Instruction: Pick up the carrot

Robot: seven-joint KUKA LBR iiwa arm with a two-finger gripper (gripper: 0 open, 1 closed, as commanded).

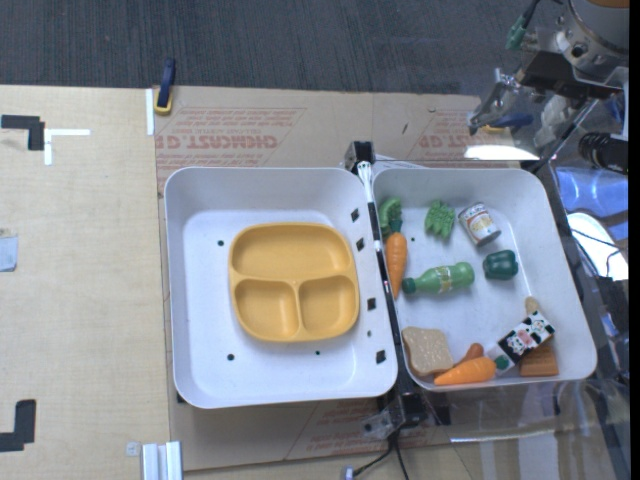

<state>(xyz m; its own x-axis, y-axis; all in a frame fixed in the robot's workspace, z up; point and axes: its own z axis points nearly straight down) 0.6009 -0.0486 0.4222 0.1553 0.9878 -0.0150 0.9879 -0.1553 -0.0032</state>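
Note:
A carrot [396,259] with a green leafy top lies along the left wall of the right bin [556,230], pointing toward the front. A second orange carrot-like piece [466,372] lies at that bin's front edge, beside a slice of bread [427,350]. My gripper [497,111] hangs above the bench behind the right bin's far rim, well away from both carrots and holding nothing that I can see.
The right bin also holds a green bottle [441,280], a small can [480,223], a green pepper [499,264], a leafy green [439,218] and a cow-patterned carton [526,338]. A yellow divided plate [294,281] sits in the left bin [190,298].

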